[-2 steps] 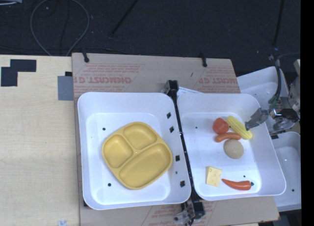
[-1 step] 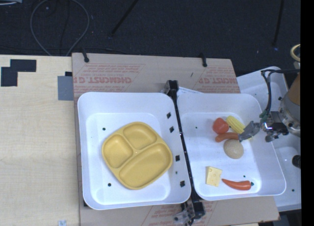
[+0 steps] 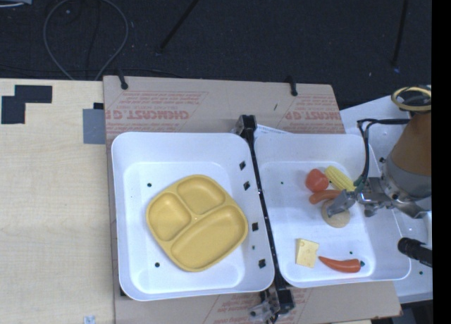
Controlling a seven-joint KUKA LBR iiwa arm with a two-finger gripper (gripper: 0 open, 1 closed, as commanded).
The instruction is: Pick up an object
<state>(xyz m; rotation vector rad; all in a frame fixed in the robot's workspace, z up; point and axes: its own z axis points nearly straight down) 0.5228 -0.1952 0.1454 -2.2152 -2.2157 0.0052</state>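
Nearest, along the right bin's (image 3: 282,175) front edge, lie a red chili pepper (image 3: 340,264) and a yellow cheese wedge (image 3: 306,253), apart from each other. Further back sits a tan round disc (image 3: 337,218), with the gripper (image 3: 343,204) right over it, reaching in from the right. Touching the far side of that cluster are a red tomato (image 3: 316,179) and a yellow corn cob (image 3: 340,177). These look like light, hard plastic play food, likely slippery; the disc seems best pinched across its rim. Whether the fingers are spread or closed on anything, I cannot tell, since they blur into the disc. Over in the left bin (image 3: 127,175) rests a yellow divided plate (image 3: 196,222).
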